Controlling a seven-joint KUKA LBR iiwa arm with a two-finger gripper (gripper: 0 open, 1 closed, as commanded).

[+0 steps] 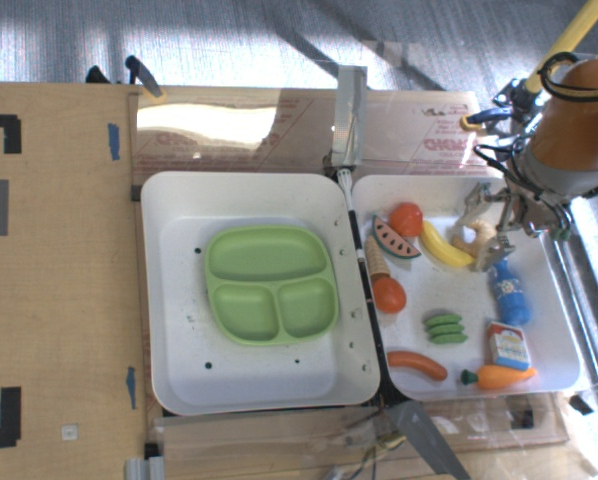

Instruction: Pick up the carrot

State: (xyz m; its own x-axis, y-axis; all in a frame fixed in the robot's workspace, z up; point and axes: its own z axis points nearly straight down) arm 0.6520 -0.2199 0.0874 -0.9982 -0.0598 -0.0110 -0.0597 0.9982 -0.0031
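Lying well apart from jaws, carrot [503, 376], bin's near corner.

The arm [569, 118] reaches in from the right edge of the camera view, high up near the top corner. Its orange band is broad and rounded, facing the camera, with dark cables looped across its left side and a blue-and-yellow fitting beside them. Below the band the wrist narrows into a grey metal mount — angled down and to the left. The gripper [489, 243] hangs from that mount, pointing downward, its pale fingers [476, 233] low and close together — whether they are parted cannot be made out.
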